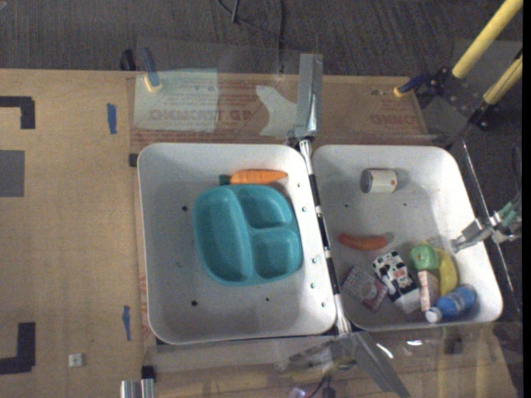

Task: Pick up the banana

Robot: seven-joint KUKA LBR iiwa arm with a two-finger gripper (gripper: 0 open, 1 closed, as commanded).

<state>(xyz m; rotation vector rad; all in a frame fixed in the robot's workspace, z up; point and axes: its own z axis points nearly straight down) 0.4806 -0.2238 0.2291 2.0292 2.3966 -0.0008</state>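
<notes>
Banana: we log it upright-running in the right bin, just left and below the gripper; jaws narrow, empty.

Left bin: teal three-compartment tray lying flat near centre; orange carrot just beyond its far edge, close to the bin wall.

Right bin: small white-and-tan cylinder on its side near the far wall. Orange-red sausage mid-floor. Near corner cluster: black-and-white patterned carton, grey packet, green item, blue bottle with white cap.

Desk: blue tape strips, black corner marks.
</notes>
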